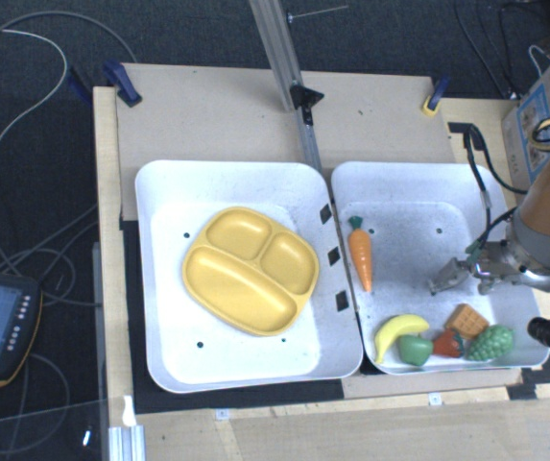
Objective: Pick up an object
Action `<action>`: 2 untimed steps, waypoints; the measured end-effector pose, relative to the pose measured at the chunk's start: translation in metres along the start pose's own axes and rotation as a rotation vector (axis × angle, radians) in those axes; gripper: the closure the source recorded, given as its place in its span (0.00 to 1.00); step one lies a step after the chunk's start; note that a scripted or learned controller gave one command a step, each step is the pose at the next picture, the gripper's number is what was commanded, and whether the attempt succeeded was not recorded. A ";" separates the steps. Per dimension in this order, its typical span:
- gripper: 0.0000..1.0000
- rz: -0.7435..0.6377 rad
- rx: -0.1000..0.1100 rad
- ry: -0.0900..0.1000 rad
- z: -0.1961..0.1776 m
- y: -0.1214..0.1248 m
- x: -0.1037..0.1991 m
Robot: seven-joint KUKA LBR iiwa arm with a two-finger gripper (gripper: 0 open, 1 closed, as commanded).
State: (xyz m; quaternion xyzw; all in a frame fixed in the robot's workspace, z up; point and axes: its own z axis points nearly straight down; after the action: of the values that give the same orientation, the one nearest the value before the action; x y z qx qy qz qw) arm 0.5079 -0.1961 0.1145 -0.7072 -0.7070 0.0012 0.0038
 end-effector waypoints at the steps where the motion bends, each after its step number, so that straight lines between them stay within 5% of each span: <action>1: 0.00 -0.001 -0.002 0.000 0.023 0.000 0.001; 2: 1.00 -0.001 -0.008 -0.002 0.011 0.001 0.001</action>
State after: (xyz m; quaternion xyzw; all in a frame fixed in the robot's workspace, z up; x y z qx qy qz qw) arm 0.5088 -0.1955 0.1035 -0.7069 -0.7073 -0.0009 0.0004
